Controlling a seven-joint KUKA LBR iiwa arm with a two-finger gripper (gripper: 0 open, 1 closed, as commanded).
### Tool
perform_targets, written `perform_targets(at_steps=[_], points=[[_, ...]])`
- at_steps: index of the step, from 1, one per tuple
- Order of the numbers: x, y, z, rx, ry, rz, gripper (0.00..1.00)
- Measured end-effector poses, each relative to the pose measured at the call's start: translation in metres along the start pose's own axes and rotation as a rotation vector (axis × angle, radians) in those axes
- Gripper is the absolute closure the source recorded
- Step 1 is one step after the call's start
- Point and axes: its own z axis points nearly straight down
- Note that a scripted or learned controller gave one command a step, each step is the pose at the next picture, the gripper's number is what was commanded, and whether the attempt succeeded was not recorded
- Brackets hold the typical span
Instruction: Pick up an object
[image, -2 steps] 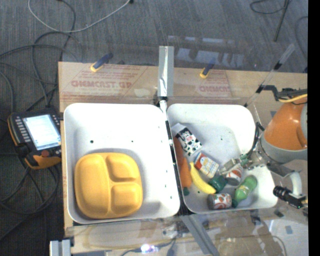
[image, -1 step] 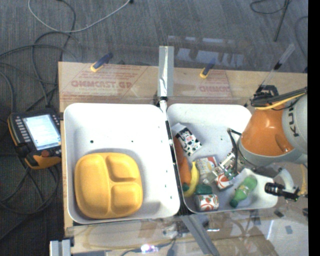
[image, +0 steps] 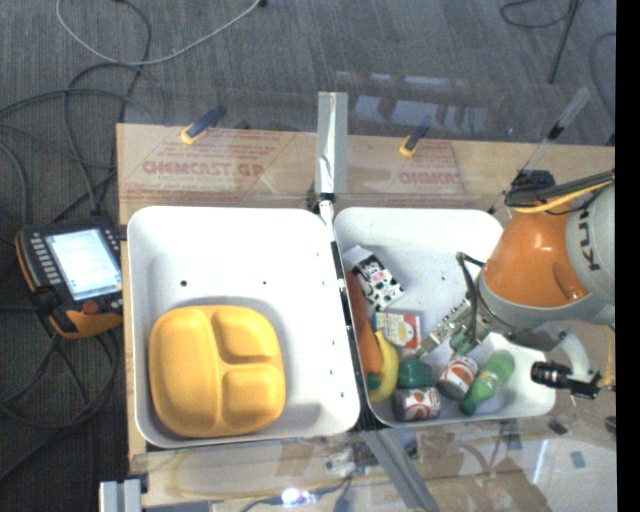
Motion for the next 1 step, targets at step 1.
perform_targets(at_steps=[1], points=[[0.0473,0.0121,-0.0957,0.020,0.019,0.121,1.00]])
